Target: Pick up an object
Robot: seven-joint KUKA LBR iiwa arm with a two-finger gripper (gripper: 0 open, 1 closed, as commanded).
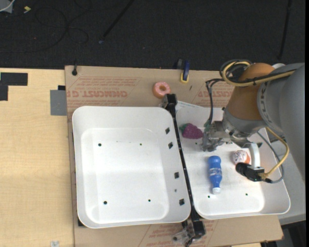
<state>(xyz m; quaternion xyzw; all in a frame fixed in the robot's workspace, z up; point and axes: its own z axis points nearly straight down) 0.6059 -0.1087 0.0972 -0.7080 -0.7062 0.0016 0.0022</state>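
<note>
1. Lying nearest the camera, in the right bin [278,205]: a blue bottle [215,174], cap end toward the front wall, apart from everything else.
2. Sitting further back in that bin: a purple lump [192,131] by the divider, and a small white-and-red thing [241,156] under the arm [257,99].
3. Hanging low over the bin floor between lump and bottle: the claw [210,142], touching neither as far as can be seen; grip state impossible to tell at this size.
4. Judging the step: approaching, nothing lifted yet.
5. Needing next: settling on one target, probably lump or bottle, centring over it, dropping straight down, then closing.
6. Resting beyond the bins on the tabletop [26,158]: a pink ring [161,89].
</note>
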